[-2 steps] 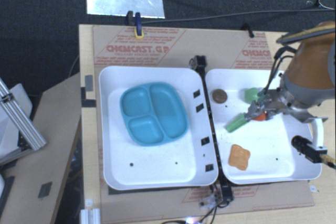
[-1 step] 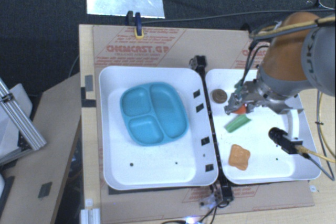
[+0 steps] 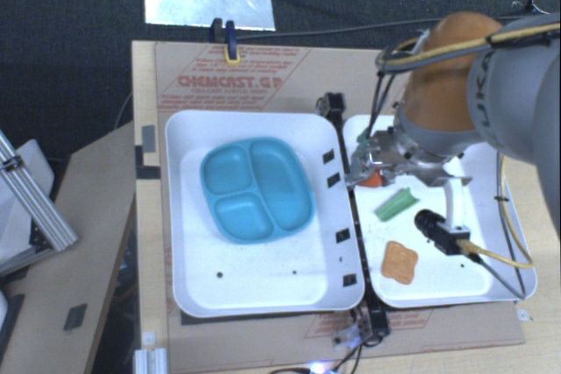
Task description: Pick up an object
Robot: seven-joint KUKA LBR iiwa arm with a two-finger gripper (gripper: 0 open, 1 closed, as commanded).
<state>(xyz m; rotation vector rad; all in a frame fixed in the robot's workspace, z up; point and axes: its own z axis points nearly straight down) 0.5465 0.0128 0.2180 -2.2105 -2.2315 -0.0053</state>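
My gripper (image 3: 366, 166) is low over the left side of the right bin (image 3: 491, 280), close to the wall between the two bins. A small red-orange object (image 3: 373, 180) peeks out just beneath it, partly hidden by the gripper body. A green oblong piece (image 3: 394, 205) lies just right of and below the gripper. An orange, cracker-like piece (image 3: 400, 262) rests nearer the bin's front. The grey arm with its orange band (image 3: 451, 57) covers the back of the right bin.
The left bin (image 3: 263, 285) holds a blue divided plate (image 3: 257, 188). A black attachment with a yellow cable (image 3: 443, 232) hangs from the arm over the right bin's middle. Black clips (image 3: 337, 179) line the wall between the bins.
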